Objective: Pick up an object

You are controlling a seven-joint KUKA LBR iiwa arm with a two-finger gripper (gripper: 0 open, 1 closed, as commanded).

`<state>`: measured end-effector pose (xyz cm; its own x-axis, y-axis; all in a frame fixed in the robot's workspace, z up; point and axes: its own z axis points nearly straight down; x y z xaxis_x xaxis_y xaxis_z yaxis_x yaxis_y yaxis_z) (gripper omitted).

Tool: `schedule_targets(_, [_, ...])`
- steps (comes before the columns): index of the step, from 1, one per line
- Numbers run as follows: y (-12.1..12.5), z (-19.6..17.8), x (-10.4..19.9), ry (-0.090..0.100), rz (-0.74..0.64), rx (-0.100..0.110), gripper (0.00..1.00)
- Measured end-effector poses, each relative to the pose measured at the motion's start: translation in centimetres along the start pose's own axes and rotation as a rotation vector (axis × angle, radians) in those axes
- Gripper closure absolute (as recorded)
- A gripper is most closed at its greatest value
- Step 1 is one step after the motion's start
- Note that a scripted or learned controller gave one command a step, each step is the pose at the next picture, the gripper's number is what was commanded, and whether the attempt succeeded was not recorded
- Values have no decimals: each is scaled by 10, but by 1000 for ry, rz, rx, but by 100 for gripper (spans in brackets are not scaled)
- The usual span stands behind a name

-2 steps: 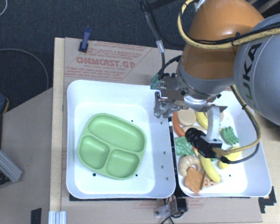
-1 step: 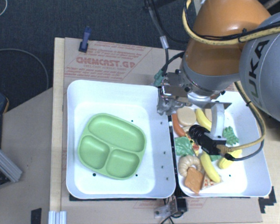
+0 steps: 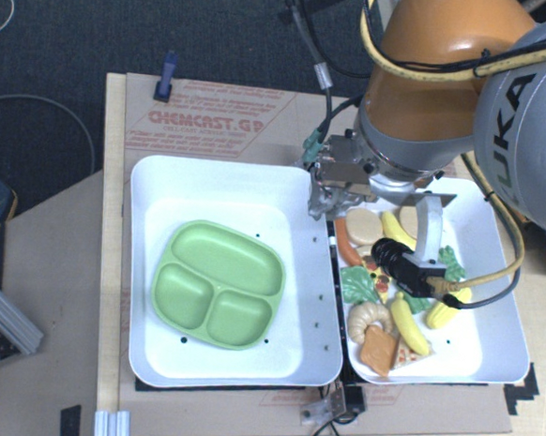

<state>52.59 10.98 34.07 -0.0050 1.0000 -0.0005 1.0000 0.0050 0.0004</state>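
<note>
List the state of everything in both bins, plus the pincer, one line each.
green divided plate: lying flat, open side up, in the left bin.
right bin: holding a heap of toy food.
banana: lying flat in the heap.
croissant: lying flat, beside the banana.
toast slice: lying at the heap's near end.
pincer: low over the right bin's far left corner.

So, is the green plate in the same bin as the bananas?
No, the green plate sits in the other bin, apart from the bananas.
</note>
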Motion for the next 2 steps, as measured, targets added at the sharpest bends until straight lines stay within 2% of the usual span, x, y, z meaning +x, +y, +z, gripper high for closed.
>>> schedule_targets(2, [1, -20, 1, -1, -2, -3, 100])
